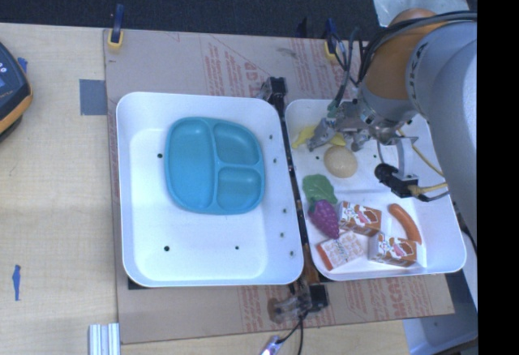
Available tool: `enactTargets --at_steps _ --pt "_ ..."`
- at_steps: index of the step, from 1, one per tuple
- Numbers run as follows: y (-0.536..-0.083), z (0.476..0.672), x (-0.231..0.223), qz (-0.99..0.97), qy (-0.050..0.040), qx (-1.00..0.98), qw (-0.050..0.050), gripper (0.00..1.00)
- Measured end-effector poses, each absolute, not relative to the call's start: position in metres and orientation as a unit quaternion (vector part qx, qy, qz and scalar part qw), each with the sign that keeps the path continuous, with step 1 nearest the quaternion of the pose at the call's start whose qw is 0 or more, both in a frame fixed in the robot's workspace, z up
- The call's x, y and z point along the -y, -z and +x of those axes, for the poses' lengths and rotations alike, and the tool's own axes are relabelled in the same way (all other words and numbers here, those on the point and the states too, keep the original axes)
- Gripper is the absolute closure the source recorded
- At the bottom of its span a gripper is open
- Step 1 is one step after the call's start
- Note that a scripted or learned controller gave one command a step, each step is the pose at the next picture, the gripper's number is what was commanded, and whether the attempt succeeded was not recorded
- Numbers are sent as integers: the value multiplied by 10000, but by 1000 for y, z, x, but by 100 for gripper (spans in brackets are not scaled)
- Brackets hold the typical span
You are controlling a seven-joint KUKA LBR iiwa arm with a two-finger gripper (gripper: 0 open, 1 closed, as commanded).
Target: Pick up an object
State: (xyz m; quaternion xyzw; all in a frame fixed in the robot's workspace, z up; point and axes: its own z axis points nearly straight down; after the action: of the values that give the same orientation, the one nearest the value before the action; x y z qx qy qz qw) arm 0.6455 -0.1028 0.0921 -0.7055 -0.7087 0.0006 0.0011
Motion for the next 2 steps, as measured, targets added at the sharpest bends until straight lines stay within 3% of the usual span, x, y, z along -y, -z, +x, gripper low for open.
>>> enactTargets --at_steps 1,2 --pt "-92 655 126 -7058 -21 7084 32 0" --pt "-92 656 121 -7055 -21 7087 30 0"
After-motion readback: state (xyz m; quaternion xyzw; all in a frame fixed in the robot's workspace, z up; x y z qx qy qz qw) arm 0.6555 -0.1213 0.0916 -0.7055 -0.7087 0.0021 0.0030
